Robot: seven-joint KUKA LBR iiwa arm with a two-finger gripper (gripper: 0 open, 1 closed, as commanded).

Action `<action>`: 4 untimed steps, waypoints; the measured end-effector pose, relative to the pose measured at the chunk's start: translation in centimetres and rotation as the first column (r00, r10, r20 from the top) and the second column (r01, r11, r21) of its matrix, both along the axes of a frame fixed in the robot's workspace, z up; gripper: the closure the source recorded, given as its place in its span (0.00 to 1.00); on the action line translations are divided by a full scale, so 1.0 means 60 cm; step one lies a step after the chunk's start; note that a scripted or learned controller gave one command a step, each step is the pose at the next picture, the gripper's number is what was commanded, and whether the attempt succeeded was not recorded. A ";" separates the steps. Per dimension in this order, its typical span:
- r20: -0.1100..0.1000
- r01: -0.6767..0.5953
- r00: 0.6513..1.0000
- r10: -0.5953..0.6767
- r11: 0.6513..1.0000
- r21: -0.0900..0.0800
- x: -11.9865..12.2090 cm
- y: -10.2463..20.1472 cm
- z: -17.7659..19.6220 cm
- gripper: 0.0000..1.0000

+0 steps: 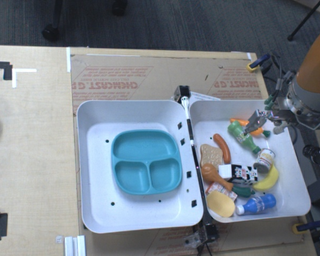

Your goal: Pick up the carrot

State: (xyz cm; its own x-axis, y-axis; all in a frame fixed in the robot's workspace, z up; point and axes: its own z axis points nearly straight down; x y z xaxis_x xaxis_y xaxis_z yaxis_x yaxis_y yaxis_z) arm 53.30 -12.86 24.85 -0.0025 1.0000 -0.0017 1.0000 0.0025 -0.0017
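Note:
The carrot [236, 125] is orange with green leaves and lies in the upper part of the right bin [298, 196], partly hidden under the gripper. My gripper [255, 125] reaches in from the right and sits low, directly over the carrot's middle. The view does not show whether the carrot is in its grasp. A green toy vegetable [245, 138] lies right against the carrot's lower side.
Packed below in the right bin are a sausage [222, 147], a bread slice [210, 154], a drumstick [212, 174], a can [264, 159], a banana [268, 181], a blue bottle [256, 204] and a yellow piece [221, 204]. The left bin [96, 196] holds a teal divided plate [146, 161].

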 end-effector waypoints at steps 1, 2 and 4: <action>0.000 0.179 0.984 -0.179 0.984 -0.002 0.087 -0.070 0.026 0.00; 0.002 0.181 0.984 -0.181 0.984 0.003 0.102 -0.128 -0.232 0.00; -0.002 0.300 0.954 -0.300 0.954 0.001 0.048 -0.044 -0.162 1.00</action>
